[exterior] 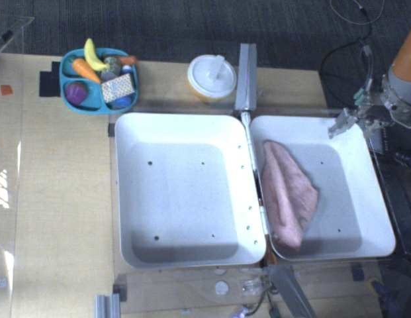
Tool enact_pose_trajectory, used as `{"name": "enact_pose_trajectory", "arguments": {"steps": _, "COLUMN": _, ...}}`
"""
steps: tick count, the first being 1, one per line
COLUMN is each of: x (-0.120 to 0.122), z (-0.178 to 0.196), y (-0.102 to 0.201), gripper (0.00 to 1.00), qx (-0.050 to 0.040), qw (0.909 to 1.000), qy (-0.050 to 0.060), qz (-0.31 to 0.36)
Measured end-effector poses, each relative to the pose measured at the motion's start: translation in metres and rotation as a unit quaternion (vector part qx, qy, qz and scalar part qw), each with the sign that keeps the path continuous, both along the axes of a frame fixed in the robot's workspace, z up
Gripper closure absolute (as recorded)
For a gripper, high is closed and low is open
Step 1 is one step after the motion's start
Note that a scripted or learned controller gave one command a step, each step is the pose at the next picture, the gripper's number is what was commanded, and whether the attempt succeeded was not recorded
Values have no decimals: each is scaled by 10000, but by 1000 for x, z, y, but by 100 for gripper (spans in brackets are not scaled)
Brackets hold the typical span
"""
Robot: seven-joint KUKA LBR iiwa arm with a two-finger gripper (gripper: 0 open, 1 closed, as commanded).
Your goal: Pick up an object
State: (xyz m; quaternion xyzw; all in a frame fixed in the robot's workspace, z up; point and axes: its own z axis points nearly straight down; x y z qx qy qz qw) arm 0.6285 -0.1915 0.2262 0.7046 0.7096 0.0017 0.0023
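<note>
One pink towel (288,194) is lying along the right bin's (364,171) left wall; gripper (342,123) is hovering at its far-right corner, state unreadable. Aim for the towel's bunched middle.

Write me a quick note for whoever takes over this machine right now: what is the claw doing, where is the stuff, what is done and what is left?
Gripper: at the top right corner of the right bin, near its rim, with nothing between its fingers. Too small and blurred here to say whether it is open or shut.

Things: a pink cloth lies crumpled along the left side of the right bin, close to the wall shared with the left bin.

Done: nothing picked up yet.

Left: bring the gripper over the cloth, lower it, close on a fold and lift.
</note>
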Motion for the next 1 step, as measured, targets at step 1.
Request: {"name": "enact_pose_trajectory", "arguments": {"steps": 1, "x": -23, "z": -120, "y": 66, "gripper": 0, "qx": -1, "qw": 9932, "qy": 3, "qz": 1161}}
